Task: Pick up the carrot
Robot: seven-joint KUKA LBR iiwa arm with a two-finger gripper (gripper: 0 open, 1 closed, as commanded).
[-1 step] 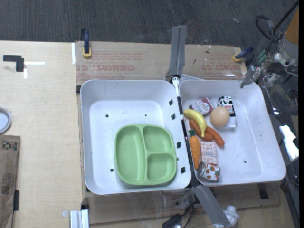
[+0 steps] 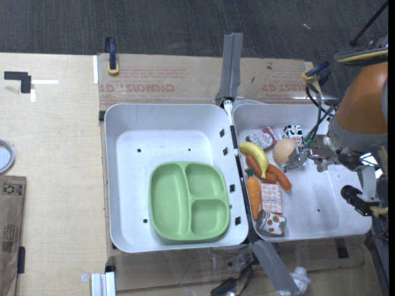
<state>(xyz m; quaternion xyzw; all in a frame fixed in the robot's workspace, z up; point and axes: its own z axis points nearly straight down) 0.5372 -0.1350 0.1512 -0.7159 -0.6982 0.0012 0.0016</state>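
Carrot [image 2: 253,196] lies in the right bin [image 2: 327,217], hard against that bin's left wall, lengthwise with its green top pointing up the frame. Going from the left of the frame: the left bin [image 2: 123,165] holds a green divided plate [image 2: 189,200] with three compartments, set toward the bin's lower right. Across the shared wall, the right bin's things are crowded into its left half. A banana [image 2: 258,155] curves above the carrot, and two sausages [image 2: 269,171] lie slanted just right of it, touching the banana's lower end. Below them a small snack packet [image 2: 271,198] sits beside the carrot, with a tin can [image 2: 271,224] on its side at the lower edge. Toward the upper part of the bin are a pink wrapped packet [image 2: 263,137], a black-and-white toy [image 2: 292,131] and a round tan ball [image 2: 284,149]. The gripper [image 2: 297,159] hangs just right of the ball, well apart from the carrot; whether its fingers are open or closed cannot be told
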